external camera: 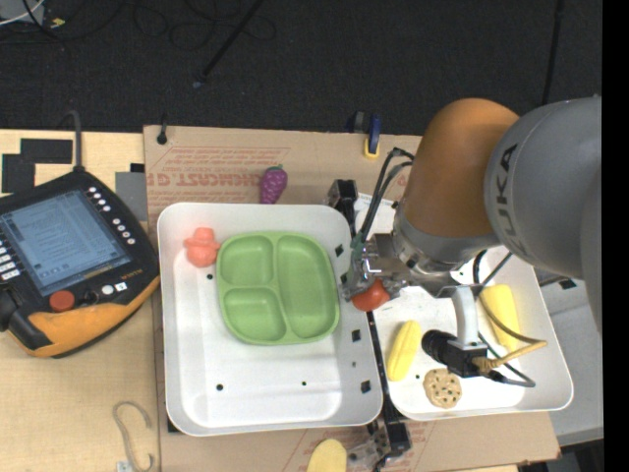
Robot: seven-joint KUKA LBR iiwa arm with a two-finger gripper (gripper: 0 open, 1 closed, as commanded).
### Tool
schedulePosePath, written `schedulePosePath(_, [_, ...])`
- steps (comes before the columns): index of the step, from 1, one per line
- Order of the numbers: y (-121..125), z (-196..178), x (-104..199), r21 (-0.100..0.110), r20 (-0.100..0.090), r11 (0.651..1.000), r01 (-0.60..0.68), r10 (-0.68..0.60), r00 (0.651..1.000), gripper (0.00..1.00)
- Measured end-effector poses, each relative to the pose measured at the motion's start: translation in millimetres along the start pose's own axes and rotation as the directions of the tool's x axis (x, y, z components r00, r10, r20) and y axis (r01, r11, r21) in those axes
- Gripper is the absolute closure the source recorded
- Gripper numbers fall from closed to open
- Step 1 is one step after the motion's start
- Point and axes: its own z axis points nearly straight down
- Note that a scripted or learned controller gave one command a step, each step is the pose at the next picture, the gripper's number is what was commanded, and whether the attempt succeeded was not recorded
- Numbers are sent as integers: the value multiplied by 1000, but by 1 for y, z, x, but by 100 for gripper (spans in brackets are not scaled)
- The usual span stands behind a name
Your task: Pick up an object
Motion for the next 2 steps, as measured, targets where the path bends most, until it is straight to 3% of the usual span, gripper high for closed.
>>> schedulePosePath(2, [-7,13,15,0,2,1000,-4,4,1000,100])
